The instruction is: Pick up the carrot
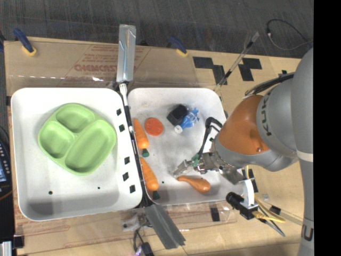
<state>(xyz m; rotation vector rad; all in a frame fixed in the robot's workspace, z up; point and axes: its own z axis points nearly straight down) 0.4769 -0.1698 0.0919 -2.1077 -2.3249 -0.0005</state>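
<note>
The claw [187,167] hangs low in the right bin [205,96], its fingers spread apart and holding nothing. The carrots lie to its far side, along the wall that divides the two bins: one carrot [140,134] lies up the wall and a second carrot [149,176] further down it, nearly end to end, each well apart from the claw. Just under the claw, towards the arm, lies an orange, sweet-potato-like piece [196,183], easy to mistake for the target.

To do this step well, the claw probably needs to travel across the bin towards the dividing wall, turn so its fingers straddle a carrot across its narrow width, and come down at the middle of the carrot's length. The wall crowds one side, so the finger on that side may need to slip between carrot and wall.

Beyond the claw sit an orange disc [154,126] and a black and blue object [182,116].
</note>
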